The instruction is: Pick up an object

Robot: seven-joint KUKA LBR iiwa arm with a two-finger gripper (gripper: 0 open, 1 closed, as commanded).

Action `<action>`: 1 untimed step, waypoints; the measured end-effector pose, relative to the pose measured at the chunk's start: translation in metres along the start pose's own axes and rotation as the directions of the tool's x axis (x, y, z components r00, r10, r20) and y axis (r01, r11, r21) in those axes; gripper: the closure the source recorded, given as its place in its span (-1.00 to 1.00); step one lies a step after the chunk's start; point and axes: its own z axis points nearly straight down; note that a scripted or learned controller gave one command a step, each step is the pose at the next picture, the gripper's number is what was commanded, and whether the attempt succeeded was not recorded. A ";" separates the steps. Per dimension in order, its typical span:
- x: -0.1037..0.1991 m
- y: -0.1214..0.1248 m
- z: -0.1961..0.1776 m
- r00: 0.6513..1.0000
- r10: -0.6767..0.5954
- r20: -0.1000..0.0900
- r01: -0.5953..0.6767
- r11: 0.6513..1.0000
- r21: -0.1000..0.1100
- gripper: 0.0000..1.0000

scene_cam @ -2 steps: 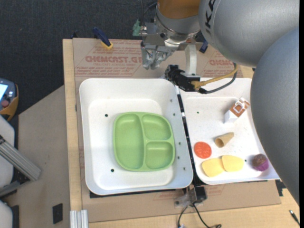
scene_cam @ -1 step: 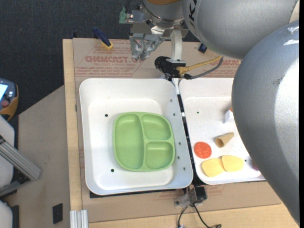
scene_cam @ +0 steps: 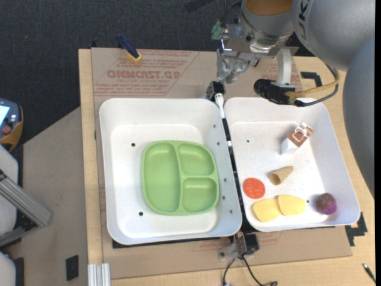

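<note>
i see the gripper [scene_cam: 229, 70] at twelve o'clock above the bins' far edge; jaw state unclear. green tray [scene_cam: 179, 177] sits in the left bin [scene_cam: 113, 159].

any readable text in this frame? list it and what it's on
"CHEMCAST.GP" or close to it: faded red print on the brown board behind the left bin; last letters unsure.
Smaller red lines under it: too blurred to read.
More red print on the board near the end effector: partly hidden, unreadable.
Dark lettering on the arm, top right: cut off, unreadable.
</note>
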 end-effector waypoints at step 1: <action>-0.036 -0.061 0.050 1.000 -0.005 -0.001 0.005 1.000 0.005 1.00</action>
